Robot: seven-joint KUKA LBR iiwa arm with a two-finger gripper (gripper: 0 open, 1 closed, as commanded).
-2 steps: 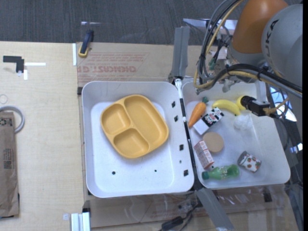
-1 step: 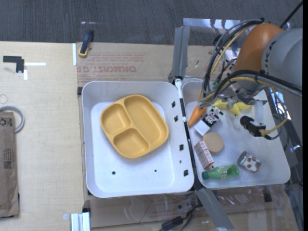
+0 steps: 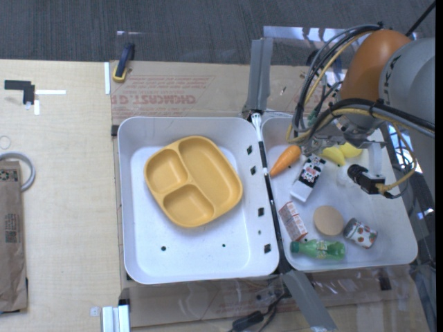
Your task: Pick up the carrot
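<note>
1. Light wooden desk [image 3: 62,185] holds two shallow white bins side by side, a left white bin [image 3: 138,254] and a right white bin [image 3: 394,251].
2. A yellow plastic plate with three parts [image 3: 192,180] lies in the left white bin.
3. The small orange carrot [image 3: 284,160] lies in the right white bin, at its far left side, just beside the wall between the two bins. It is tilted, with its thin tip pointing to the left bin.
4. The grey robot arm with an orange band [image 3: 377,61] reaches in over the right bin. Its tool [image 3: 313,144] hangs just right of the carrot's thick end. I cannot tell how the tool is set; wires hide it.
5. A yellow banana toy [image 3: 339,153] lies near the tool.
6. A small white box with black marks [image 3: 308,178] lies below the carrot.
7. A little red and white carton [image 3: 293,221], a round tan disc [image 3: 328,220], a green plastic bottle [image 3: 320,249] and a small tin can [image 3: 360,233] lie near the front of the right bin.
</note>
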